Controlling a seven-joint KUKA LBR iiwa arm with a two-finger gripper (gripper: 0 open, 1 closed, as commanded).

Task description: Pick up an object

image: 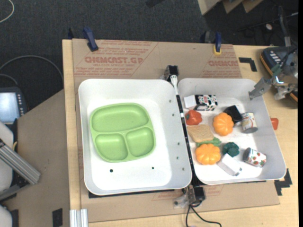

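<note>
Nearest your lens is the bench's front edge (142,212), bare cardboard with cables trailing off it. Next in size you have the left bin (90,93), holding a green divided plate (123,131), then the right bin (272,160), crowded with small things. Among those, note two orange pumpkins, one upper (223,124) and one lower (208,153), a slice of bread (201,133), a red pepper (192,117), a black-and-white carton (205,101), a printed cup (253,157) and a small can (247,121).

Your gripper (279,78) sits out past the right bin's far right corner, over the bench rather than over the bin. Whether it is spread or closed, you cannot tell from this slant; nothing is seen between its tips.

Every candidate lies toward the camera and to the left of it. The small can looks nearest, touching no other object, so you would likely travel inward and down to it.
</note>
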